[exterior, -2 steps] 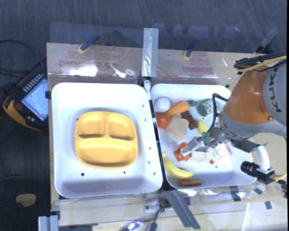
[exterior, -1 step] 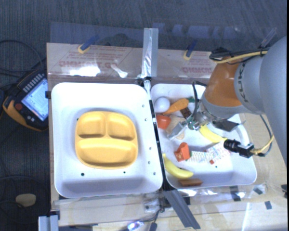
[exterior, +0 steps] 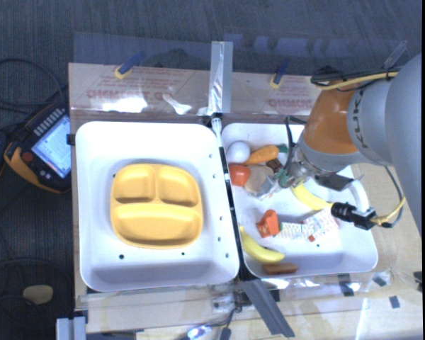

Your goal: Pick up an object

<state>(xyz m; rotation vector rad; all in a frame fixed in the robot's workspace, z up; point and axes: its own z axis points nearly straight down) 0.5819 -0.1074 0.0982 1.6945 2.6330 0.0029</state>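
Observation:
The right bin (exterior: 365, 257) holds a jumble of small things. At its far left lie a white egg (exterior: 239, 150), an orange carrot (exterior: 263, 154) and a red tomato (exterior: 239, 176), with a beige lump (exterior: 257, 181) beside them. One yellow banana (exterior: 308, 195) lies mid-bin and another (exterior: 261, 248) near the front left. An orange-red toy (exterior: 268, 223) and a white packet with red marks (exterior: 308, 227) lie between them. My gripper (exterior: 287, 171) is low in the bin's far part, between the carrot and the mid-bin banana, under the orange-banded wrist (exterior: 331, 119).
The left bin (exterior: 99, 261) bears a yellow divided tray (exterior: 156, 204). A brown piece (exterior: 280, 268) lies at the right bin's front wall. A black cable end (exterior: 350, 213) hangs over that bin's right side. A handheld pendant (exterior: 46, 151) sits off the bench at left.

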